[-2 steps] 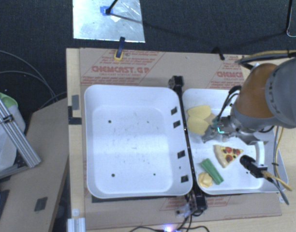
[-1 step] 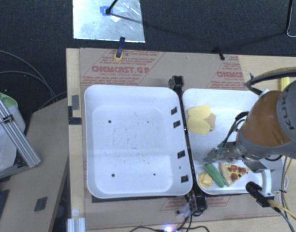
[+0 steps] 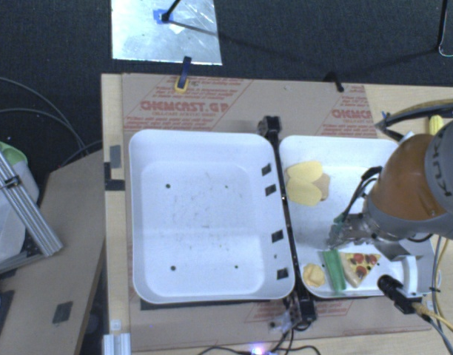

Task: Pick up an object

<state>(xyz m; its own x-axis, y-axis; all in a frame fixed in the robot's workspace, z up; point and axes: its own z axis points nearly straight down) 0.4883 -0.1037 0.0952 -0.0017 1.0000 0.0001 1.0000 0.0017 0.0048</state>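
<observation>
The table [image 3: 300, 98] carries two shallow white bins side by side on a board printed with red lettering. The left bin [image 3: 204, 217] is the larger shape in view, its floor bare apart from a few small dark holes. The right bin [image 3: 345, 150] touches it along a black-clipped seam and holds all the loose items. The arm [image 3: 415, 187], grey with a broad orange band, reaches in from the right and covers much of the right bin's far side. Its hand [image 3: 345, 231] hangs low over the bin floor, just above the near-edge items; whether it is open or closed cannot be told.

A pale yellow lumpy object [image 3: 306, 182] lies near the seam, well apart from the hand. Along the bin's near edge sit a toy pizza slice [image 3: 357, 265], a green stick-shaped object [image 3: 333, 269] touching it, and a small yellow piece [image 3: 313, 275] beside that.
</observation>
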